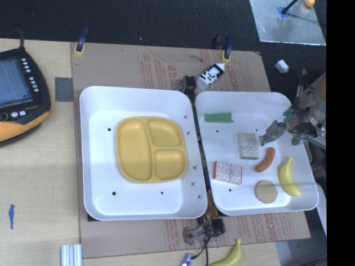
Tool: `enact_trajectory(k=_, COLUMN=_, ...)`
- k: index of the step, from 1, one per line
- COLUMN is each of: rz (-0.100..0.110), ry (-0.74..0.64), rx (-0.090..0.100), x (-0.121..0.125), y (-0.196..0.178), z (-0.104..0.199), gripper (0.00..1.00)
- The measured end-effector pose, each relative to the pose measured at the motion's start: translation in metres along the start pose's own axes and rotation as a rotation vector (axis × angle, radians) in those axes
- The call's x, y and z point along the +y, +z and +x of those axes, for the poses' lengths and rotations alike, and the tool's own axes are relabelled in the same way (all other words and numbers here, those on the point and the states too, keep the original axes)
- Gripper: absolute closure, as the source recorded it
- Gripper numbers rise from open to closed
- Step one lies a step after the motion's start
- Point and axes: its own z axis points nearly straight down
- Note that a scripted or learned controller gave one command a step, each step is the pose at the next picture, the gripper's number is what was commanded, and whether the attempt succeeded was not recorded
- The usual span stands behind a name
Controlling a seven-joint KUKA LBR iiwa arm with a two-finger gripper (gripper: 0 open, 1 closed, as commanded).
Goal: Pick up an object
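Note:
The right bin (238,107) holds a green block (218,117), a small patterned square (248,146), a red-and-white patterned packet (227,172), an orange-red sausage (265,159), a yellow banana (287,176) and a round tan piece (266,192). My gripper (284,137) hangs over this bin's right side, just above the sausage and the banana's top. It is open, with one dark finger (271,132) toward the patterned square and the other near the bin's right rim. Nothing sits between its fingers.
The left bin (100,193) carries a yellow divided plate (151,148). A teach pendant (16,93) lies at the far left of the bench. A black-and-white object (211,75) sits behind the bins, and a second banana (230,255) lies in front of them.

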Motion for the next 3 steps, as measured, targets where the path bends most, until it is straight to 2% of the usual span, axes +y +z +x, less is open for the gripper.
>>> enact_trajectory(k=1, rz=0.002, ry=-0.002, rx=-0.001, x=0.007, y=0.149, z=-0.032, gripper=0.0)
enact_trajectory(k=2, rz=0.003, ry=-0.007, rx=-0.003, x=0.007, y=0.138, z=-0.033, gripper=1.0)
enact_trajectory(k=3, rz=0.001, ry=-0.003, rx=0.0, x=0.002, y=0.149, z=0.025, gripper=1.0)
